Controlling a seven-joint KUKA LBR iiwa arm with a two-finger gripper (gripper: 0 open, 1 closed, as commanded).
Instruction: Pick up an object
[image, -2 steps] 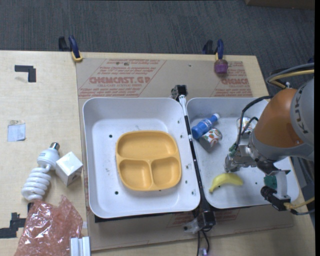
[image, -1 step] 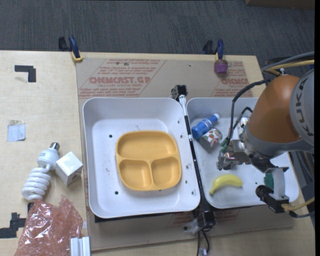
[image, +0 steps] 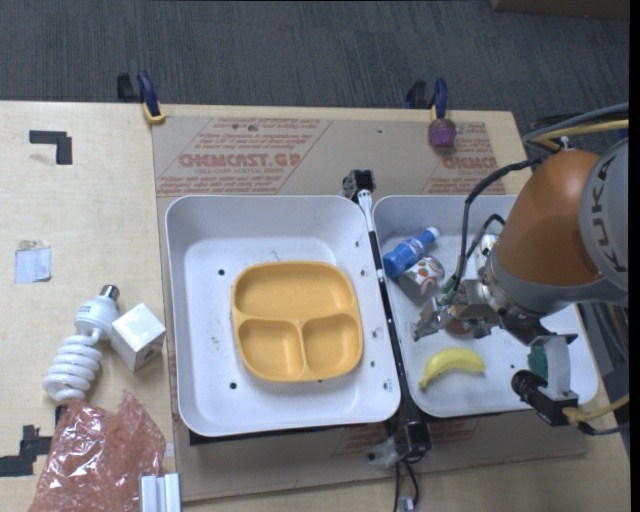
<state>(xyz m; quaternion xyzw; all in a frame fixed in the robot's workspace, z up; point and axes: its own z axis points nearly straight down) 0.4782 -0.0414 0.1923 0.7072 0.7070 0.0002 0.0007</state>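
Our claw hangs low in the right bin. We cannot tell its state. The banana lies just below it, so we go down slowly over its middle.

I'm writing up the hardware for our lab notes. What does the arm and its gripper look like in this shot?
The arm is grey with a broad, rounded orange band and dark lettering on its grey shell. Black and yellow cables loop around it. The gripper is a small metallic assembly with thin wires running to it.
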